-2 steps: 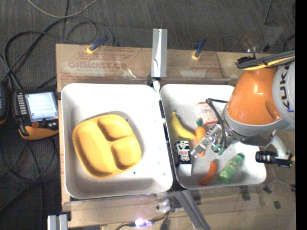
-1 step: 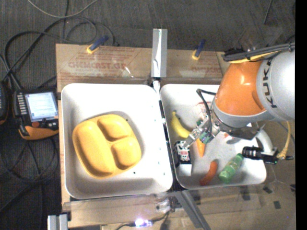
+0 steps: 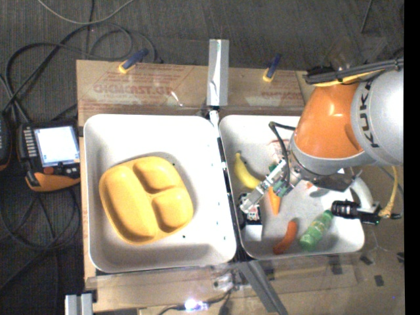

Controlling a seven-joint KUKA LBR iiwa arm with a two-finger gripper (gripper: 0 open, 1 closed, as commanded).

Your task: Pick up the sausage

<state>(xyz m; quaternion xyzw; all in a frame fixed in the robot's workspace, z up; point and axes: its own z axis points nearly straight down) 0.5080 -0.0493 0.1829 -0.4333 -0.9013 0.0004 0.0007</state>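
The sausage (image 3: 286, 237) is a short reddish-orange link lying at a slant near the front wall of the right bin (image 3: 348, 241). My gripper (image 3: 251, 209) hangs low by that bin's left wall, a short way left of the sausage and a little farther back. Nothing shows between it and the sausage. The grey arm with its orange band (image 3: 331, 126) covers the middle and back of the right bin.
A banana (image 3: 243, 170) lies just behind the gripper. An orange carrot (image 3: 274, 202) sits beside it, and a green bottle (image 3: 316, 230) lies right of the sausage. The left bin (image 3: 98, 126) holds a yellow divided plate (image 3: 147, 197).
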